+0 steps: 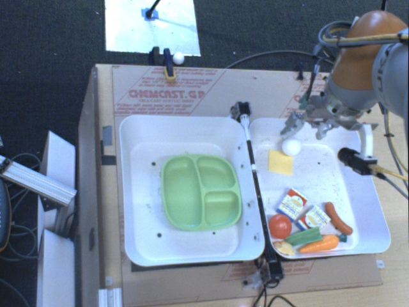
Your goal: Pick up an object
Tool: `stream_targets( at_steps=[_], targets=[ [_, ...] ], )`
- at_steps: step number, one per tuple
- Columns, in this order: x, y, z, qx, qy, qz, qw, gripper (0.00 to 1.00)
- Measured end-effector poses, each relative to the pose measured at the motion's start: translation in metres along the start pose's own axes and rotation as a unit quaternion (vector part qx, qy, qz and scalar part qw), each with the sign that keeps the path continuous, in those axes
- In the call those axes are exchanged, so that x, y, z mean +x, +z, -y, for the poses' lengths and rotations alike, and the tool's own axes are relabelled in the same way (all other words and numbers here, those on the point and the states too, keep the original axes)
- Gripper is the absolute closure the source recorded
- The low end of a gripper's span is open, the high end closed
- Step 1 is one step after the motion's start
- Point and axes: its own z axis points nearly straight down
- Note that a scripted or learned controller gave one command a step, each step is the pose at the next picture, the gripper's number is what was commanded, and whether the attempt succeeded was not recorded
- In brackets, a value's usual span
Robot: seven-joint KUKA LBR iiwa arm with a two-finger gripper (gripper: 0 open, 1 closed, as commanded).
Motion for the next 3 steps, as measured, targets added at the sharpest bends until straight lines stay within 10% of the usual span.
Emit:
stream_targets(
  at_steps=[1, 2, 3],
  targets=[
    [0.006, 0.118, 0.02, 0.001, 0.001, 0.0, 1.0, 0.0],
    [0.006, 0.107, 0.019, -0.001, 0.001, 0.0, 1.0, 1.0],
    [0.006, 0.107, 0.019, -0.001, 0.0, 0.0, 1.0, 0.0]
  ],
)
